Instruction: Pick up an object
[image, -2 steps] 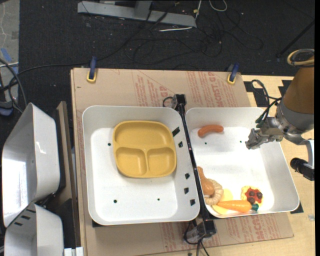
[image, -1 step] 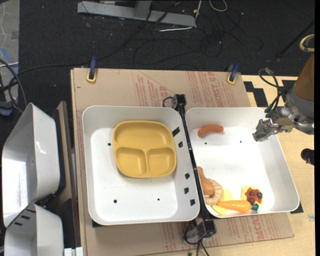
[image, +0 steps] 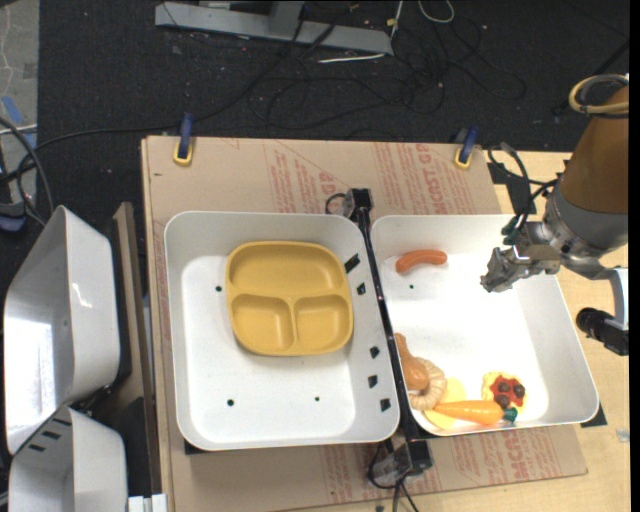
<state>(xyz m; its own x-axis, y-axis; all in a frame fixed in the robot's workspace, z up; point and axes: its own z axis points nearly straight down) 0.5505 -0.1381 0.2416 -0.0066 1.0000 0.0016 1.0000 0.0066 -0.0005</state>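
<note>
In the right bin (image: 560, 330), an orange sausage (image: 421, 261) lies near the far left corner. Along the near edge sit a piece of toy chicken (image: 418, 375), an orange carrot (image: 468, 410) on a yellow slice, and a small pizza piece (image: 504, 388). My gripper (image: 497, 279) hangs over the right bin's far right part, well to the right of the sausage and apart from every item. Nothing shows between its fingers.
The left bin (image: 195, 330) holds a yellow divided plate (image: 290, 297). Both bins rest on a cardboard-covered bench (image: 300, 170) with two yellow clamps at the far edge. White tubs (image: 60, 320) stand off to the left. Cables cross the dark floor behind.
</note>
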